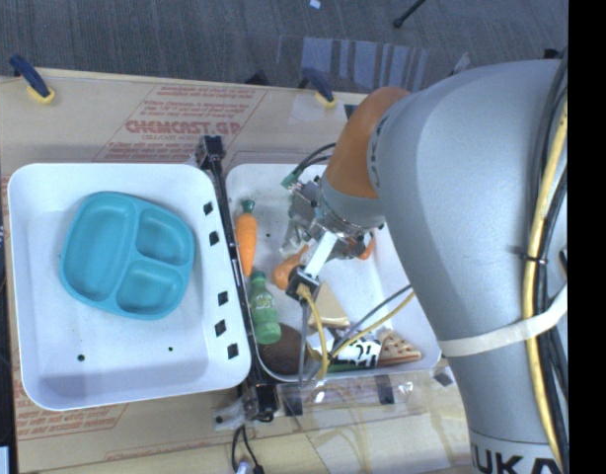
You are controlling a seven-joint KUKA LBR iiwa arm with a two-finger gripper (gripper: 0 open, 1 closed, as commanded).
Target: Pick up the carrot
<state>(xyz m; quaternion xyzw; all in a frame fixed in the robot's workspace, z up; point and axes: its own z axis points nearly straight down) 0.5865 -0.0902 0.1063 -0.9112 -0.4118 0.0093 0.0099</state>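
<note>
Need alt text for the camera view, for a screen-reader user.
The carrot lies in the right bin along its left wall, untouched, with the grey arm reaching in from the right and its wrist over the bin's middle. A green bottle lies just nearer the camera than the carrot. The left bin holds a blue divided plate.

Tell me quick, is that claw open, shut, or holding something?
Gripper: open or shut cannot be told from this view. The carrot lies apart from it, not held.

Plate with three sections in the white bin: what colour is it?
The plate is turquoise blue, clear in the camera view.
</note>
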